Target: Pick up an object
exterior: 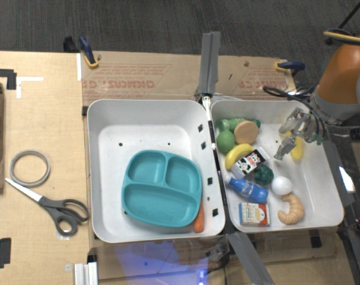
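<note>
My gripper [288, 141] hangs over the upper right part of the right bin [331, 177], tilted down to the left. A small yellow object [297, 149] lies right beside its tip; whether it is gripped I cannot see. To the left in the same bin lie a yellow banana [238, 155], a tan round piece [246, 131] and two green items [226, 140]. Lower down lie a black-and-white carton [251, 162], a blue bottle [248, 189], a white ball [281, 185], a croissant [292, 209] and a small box [254, 214].
The left bin [108, 135] holds a teal divided plate [163, 189], with an orange carrot [198, 221] at the plate's lower right. Scissors [55, 206] and a tape ring [29, 167] lie on the bench to the left. A grey divider post [208, 64] stands between the bins at the back.
</note>
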Controlling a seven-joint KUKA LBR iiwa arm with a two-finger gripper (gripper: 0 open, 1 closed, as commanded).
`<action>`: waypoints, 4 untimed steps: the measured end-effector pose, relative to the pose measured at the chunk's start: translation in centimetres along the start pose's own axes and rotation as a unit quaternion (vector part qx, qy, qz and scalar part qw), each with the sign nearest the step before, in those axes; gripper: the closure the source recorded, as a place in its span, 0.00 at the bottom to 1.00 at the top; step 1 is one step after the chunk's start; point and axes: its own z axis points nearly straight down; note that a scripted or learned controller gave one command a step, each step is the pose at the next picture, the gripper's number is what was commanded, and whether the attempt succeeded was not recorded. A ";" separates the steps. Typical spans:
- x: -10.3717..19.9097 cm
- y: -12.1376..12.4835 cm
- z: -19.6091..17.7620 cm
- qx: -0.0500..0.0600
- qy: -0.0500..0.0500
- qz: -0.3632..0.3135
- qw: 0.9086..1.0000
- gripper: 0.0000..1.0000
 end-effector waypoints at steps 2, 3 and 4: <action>3.4 8.6 -12.0 0.001 -0.004 0.055 0.998 1.00; 3.0 9.3 -19.8 0.001 -0.003 0.048 0.999 1.00; 6.3 2.6 -3.6 0.002 -0.002 -0.100 0.995 1.00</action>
